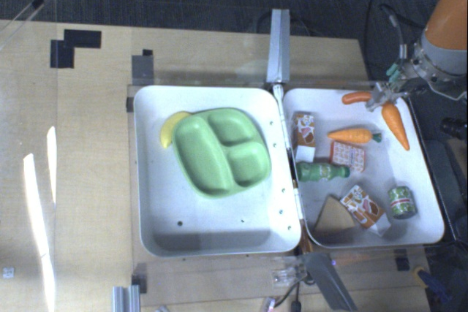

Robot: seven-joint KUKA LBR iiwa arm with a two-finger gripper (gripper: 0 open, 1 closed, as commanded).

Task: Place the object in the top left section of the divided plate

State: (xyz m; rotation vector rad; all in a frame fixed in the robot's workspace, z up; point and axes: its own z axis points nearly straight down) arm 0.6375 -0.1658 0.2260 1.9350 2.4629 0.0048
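Observation:
A green divided plate (219,150) lies in the left bin (157,223), turned at an angle. It has one long section on its left and two smaller ones on its right. My gripper (382,94) hovers over the back right corner of the right bin (431,219). An orange carrot (395,125) lies slanted just below and right of the gripper's tip, its top end almost touching the tip. I cannot tell whether it is gripped. A slim orange piece (356,97) lies just left of the gripper.
A yellow banana (170,129) pokes out from under the plate's upper left edge. The right bin also holds a second carrot (352,135), a green bottle (322,172), a small can (401,202), several packets (348,156) and a brown wedge (335,215).

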